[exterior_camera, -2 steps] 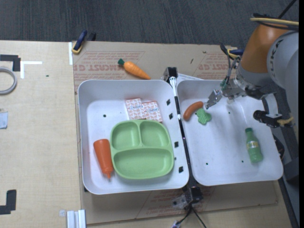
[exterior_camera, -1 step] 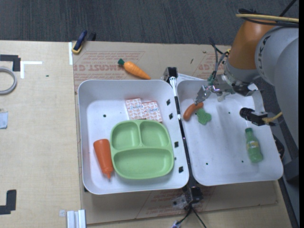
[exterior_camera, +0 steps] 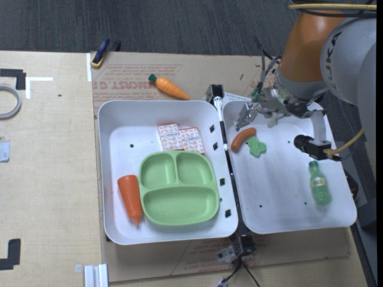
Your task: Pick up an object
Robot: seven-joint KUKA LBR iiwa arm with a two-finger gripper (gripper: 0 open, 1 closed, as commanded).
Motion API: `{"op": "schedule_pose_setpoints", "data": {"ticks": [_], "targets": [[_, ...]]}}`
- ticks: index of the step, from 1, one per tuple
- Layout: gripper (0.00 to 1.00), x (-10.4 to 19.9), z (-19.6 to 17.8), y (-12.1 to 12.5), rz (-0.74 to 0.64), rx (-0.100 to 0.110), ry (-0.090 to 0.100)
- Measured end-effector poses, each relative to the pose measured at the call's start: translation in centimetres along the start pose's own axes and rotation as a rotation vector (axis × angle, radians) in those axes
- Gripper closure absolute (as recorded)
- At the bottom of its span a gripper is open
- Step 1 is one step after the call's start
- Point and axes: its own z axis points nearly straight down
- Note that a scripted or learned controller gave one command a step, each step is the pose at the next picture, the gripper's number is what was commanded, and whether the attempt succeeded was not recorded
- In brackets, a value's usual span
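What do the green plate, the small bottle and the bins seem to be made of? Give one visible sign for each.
Plate: probably matte plastic, moulded compartments, even colour.
Bottle: likely clear green plastic, light shows through it.
Bins: probably smooth white plastic, soft sheen, rounded corners.

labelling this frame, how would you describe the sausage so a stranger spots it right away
Look in the right-hand white bin, near its upper left corner below the gripper. The sausage is the short reddish-brown curved piece, touching a small green toy; nothing else in that bin is reddish.
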Motion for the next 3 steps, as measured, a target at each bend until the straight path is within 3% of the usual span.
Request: {"op": "schedule_pose_setpoints", "data": {"ticks": [3], "targets": [[0.00, -0.01, 0.00, 0.00, 0.000, 0.000, 0.000]]}}
